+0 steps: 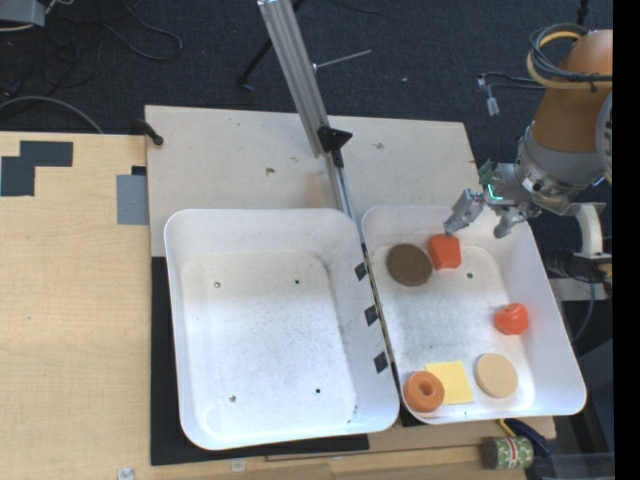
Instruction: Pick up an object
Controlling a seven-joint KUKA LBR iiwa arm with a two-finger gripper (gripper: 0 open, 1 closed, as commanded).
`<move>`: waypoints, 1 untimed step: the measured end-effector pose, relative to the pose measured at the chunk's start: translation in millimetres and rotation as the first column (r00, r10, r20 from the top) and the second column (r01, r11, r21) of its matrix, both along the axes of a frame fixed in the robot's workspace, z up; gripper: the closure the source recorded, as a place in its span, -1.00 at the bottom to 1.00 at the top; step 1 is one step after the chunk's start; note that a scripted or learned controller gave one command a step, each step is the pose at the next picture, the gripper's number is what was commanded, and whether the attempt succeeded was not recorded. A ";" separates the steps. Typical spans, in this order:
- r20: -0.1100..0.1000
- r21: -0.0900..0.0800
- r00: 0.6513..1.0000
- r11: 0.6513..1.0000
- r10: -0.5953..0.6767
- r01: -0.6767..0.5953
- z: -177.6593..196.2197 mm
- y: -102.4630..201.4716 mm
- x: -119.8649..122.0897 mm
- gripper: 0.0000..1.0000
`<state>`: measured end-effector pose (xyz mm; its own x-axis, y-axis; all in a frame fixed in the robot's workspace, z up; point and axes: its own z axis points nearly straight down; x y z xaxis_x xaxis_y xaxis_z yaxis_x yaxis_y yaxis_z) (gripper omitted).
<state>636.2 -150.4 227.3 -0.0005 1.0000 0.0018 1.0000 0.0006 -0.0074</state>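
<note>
Block (pixel 445 251), orange: lies just below gripper (pixel 483 214), beside brown disc (pixel 409 264). Gripper: fingers spread, nothing between them. Step: approach. Next: descend over block, then close.

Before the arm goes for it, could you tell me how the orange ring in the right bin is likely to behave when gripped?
The orange ring lies flat near the bin's front corner, so it probably won't roll. It looks like a toy doughnut, likely light. It touches the yellow square, which may shift too.
</note>
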 end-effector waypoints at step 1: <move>0.004 -0.001 1.000 1.000 0.002 -0.002 2.9 0.1 0.9 -1.00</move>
